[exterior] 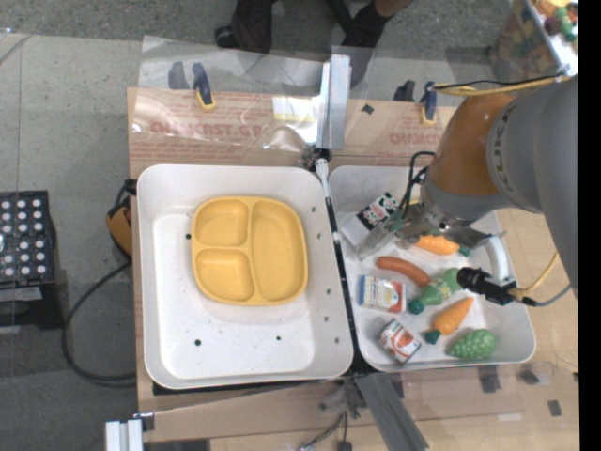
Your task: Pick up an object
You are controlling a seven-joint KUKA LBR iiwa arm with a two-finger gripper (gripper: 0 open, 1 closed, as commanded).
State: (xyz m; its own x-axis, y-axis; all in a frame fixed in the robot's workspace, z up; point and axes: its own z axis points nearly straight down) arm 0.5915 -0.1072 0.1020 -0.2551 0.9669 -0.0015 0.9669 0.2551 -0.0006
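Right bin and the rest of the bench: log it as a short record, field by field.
left bin: holds a yellow divided plate
right bin: toy foods and small cartons
items there: sausage, two carrots, green bottle, green bumpy vegetable, cow-print carton, blue-white carton, red-white carton
arm: reaches in from the right, over the right bin's upper part
gripper: low near the cow-print carton, grip unclear

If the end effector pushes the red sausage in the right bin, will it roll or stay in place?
The red sausage looks round and smooth along its length, so it would probably roll sideways under a push. It appears to be a small toy, likely light, so it may slide easily on the smooth white bin. The carton lying just below it could stop a roll that way.
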